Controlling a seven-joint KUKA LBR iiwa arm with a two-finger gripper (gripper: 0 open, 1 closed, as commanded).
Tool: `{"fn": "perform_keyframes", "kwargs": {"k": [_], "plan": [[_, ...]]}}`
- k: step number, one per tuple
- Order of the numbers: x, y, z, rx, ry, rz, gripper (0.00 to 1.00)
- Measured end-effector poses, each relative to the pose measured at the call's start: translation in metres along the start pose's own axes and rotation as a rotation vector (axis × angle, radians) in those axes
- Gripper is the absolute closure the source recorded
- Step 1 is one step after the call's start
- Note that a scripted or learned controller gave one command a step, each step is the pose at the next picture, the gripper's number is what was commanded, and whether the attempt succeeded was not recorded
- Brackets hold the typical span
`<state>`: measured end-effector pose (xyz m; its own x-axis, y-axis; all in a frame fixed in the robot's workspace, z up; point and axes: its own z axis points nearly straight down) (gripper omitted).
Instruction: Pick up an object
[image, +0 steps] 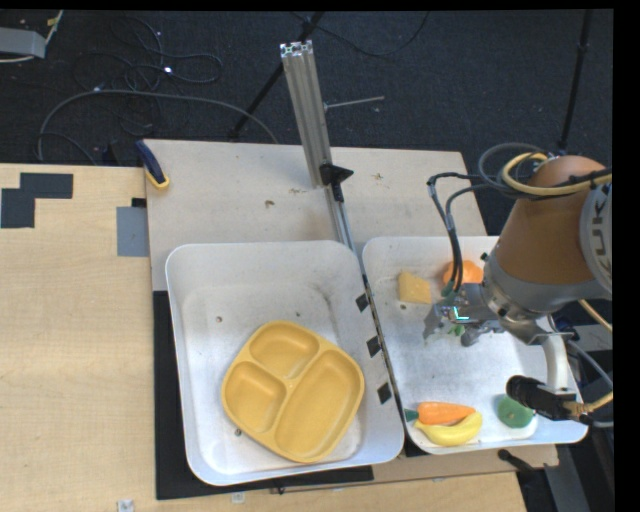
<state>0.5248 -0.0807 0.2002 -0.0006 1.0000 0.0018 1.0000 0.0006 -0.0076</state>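
My gripper (452, 325) hangs low over the middle of the right bin (440, 385), with the arm coming in from the right. A pale yellow block (414, 289) lies just up and left of it, and an orange ball (464, 272) sits right behind it, partly covered by the wrist. Along the bin's near edge lie a carrot (445, 412) on a yellow banana (452, 431), and a green piece (516, 412) sits to their right. I see nothing between the fingers.
The left bin (200, 300) holds a yellow divided plate (292, 389). A metal post (312, 110) rises behind the bins. A blue and yellow tool (153, 165) lies at the bench's far left corner.
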Motion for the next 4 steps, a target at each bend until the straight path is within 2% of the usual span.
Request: {"fn": "perform_keyframes", "kwargs": {"k": [1, 2, 3, 4], "plan": [[0.0, 0.001, -0.001, -0.003, 0.0, 0.0, 0.0], [-0.005, 0.005, 0.046, 0.001, -0.001, 0.001, 0.0], [-0.001, -0.004, 0.093, 0.002, 0.0, 0.001, 0.0], [-0.003, -0.001, 0.105, -0.007, 0.001, 0.001, 0.0]]}}
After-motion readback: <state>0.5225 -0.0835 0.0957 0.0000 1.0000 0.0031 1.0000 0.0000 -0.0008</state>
